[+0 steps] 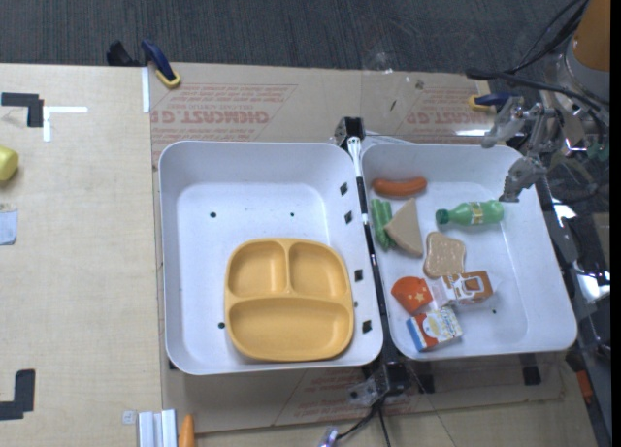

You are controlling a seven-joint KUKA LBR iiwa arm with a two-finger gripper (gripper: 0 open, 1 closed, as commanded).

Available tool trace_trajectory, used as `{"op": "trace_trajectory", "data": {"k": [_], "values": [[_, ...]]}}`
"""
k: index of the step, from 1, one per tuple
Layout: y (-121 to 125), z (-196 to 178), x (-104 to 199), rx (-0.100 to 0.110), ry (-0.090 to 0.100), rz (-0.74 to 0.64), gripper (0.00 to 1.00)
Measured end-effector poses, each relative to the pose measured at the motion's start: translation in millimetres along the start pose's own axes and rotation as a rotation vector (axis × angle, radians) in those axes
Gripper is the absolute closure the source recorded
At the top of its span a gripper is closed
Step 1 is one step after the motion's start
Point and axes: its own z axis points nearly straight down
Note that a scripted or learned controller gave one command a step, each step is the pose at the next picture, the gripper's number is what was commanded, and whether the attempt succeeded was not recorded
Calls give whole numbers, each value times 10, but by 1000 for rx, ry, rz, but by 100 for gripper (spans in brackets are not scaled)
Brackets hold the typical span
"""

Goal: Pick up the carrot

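The carrot looks to be the slim orange-red piece lying flat near the back left wall of the right bin. My gripper hangs over the back right part of that bin, just above and to the right of a green bottle. It is well to the right of the carrot and touches nothing. Nothing can be seen held in it.
Around the carrot lie a green piece, a sandwich wedge, a toast slice, a red fruit and two small cartons. The left bin holds a yellow divided plate. Cables hang at the right.
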Motion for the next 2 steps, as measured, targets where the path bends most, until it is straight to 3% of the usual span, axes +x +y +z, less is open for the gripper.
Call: {"op": "trace_trajectory", "data": {"k": [1, 2], "values": [[755, 882, 557, 0, 2, 234, 0], [1404, 884, 1021, -1, 3, 322, 0]]}}
